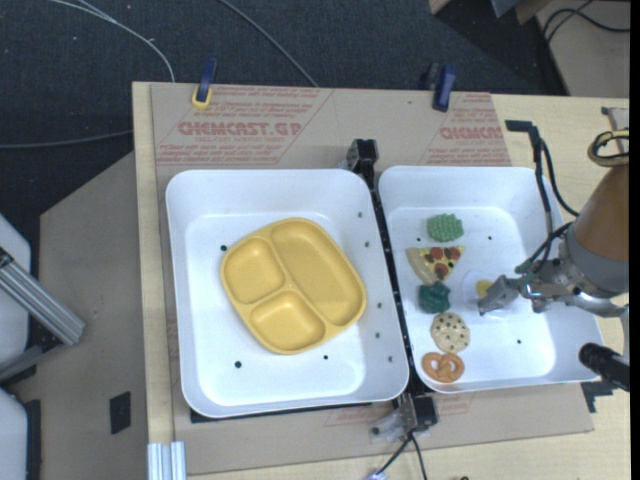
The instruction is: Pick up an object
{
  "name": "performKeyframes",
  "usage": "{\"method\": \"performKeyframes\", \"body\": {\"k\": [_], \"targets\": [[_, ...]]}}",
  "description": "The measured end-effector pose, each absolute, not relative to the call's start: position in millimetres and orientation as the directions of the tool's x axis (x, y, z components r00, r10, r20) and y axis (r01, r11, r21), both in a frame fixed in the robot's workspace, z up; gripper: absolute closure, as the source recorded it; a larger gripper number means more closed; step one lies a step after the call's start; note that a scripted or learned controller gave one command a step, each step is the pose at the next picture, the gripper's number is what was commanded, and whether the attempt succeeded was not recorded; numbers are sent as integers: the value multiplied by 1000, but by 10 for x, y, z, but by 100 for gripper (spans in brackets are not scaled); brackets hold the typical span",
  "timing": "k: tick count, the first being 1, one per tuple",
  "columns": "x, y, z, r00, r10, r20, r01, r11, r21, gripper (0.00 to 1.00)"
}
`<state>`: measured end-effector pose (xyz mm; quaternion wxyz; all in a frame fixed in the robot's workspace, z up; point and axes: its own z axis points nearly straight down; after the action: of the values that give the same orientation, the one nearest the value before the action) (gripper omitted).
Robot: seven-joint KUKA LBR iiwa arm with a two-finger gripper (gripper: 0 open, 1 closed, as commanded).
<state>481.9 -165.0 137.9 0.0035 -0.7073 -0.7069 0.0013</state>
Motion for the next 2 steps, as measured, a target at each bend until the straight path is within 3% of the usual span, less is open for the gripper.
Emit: {"method": "performKeyframes", "body": {"k": [1,2], "targets": [[4809,-1643,850,1,1000,3,1000,-1,-5,0],[4822,-1648,979,1,1000,0,1000,-1,1,100]]}}
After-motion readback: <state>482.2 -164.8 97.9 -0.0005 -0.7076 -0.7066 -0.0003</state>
